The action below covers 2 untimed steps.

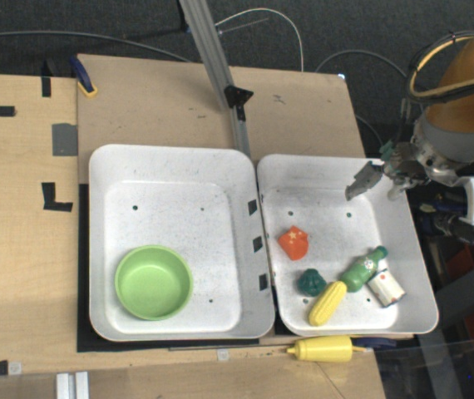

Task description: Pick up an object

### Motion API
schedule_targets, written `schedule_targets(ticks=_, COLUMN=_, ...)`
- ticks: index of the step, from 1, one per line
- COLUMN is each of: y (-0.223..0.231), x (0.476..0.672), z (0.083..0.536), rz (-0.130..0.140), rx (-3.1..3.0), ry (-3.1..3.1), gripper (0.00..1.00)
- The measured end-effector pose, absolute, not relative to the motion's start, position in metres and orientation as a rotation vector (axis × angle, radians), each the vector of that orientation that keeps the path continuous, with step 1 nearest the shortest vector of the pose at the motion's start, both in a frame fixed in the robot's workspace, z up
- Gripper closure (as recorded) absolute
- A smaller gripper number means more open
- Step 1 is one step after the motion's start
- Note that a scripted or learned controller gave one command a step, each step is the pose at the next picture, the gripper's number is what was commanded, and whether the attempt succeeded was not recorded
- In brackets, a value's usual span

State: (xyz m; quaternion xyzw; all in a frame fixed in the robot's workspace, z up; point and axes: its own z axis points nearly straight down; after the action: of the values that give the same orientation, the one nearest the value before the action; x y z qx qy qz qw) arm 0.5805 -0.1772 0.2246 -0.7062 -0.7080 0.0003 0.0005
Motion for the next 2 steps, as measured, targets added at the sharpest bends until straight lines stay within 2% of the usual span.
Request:
schedule_targets(ticks=1, y=-0.177, x=0.580, z=0.225, rz=0.001, rx=-2.218, ry=-2.224, gripper=0.00)
schedule_targets(ticks=2, y=-0.167, x=0.577, z=0.174, rz=0.006, rx=-2.216, ry=-2.220, gripper=0.00)
